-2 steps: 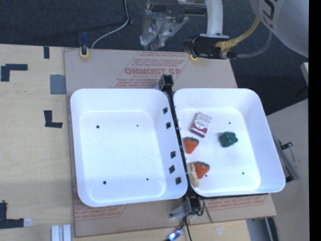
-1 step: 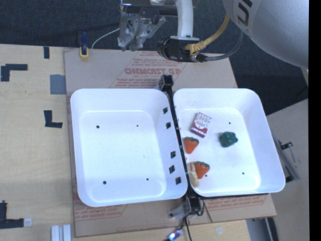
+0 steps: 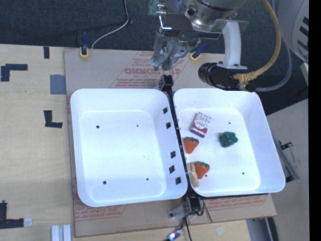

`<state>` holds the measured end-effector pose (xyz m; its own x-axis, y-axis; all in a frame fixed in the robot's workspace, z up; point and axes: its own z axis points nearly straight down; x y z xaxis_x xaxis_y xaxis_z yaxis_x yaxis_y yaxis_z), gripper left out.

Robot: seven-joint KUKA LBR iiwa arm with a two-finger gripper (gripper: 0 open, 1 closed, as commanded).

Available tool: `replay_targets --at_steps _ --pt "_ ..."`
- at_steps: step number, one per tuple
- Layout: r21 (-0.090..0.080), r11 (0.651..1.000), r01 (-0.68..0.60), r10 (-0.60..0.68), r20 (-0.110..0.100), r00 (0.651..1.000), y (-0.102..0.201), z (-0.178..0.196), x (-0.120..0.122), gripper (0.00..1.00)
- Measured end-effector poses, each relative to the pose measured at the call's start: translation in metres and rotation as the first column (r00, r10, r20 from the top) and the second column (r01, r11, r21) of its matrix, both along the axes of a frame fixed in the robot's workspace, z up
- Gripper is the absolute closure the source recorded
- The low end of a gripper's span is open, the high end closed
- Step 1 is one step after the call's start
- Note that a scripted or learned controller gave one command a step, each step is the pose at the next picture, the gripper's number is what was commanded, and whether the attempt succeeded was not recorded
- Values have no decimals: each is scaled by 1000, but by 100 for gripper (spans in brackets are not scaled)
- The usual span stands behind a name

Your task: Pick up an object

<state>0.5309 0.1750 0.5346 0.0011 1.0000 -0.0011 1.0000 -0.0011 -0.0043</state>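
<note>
I find the hand at about 12 o'clock of the scene, above the cardboard sheet beyond the far rims of both bins, roughly over the seam where they meet. I cannot tell how it is set: it reads as a grey blur against the printed board.

All candidates lie in the right bin. A small red-and-white carton sits toward 10 o'clock of that bin's floor. A dark green lump lies near the centre, well apart from the rest. A strawberry-like toy rests at 9 o'clock, close to the dividing wall. An orange piece with a green top lies at 7 o'clock, touching a pale strip beside the wall. The left bin is not where I would send the arm.

In my judgement the green lump is the soundest target: it has free floor on every side. The two pieces by the wall risk a clash with the rim. I would bring the hand over the lump, descend straight, and close only at floor level.

The arm's upper body is cut off at the top edge. What the green lump actually is, I cannot make out.
</note>
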Motion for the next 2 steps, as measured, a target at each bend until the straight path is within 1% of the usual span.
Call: replay_targets --at_steps 1,2 --pt "1 1000 -2 2 1 1000 -33 0 -45 100" --pt "0 1000 -5 5 4 1000 16 -1 -8 100"
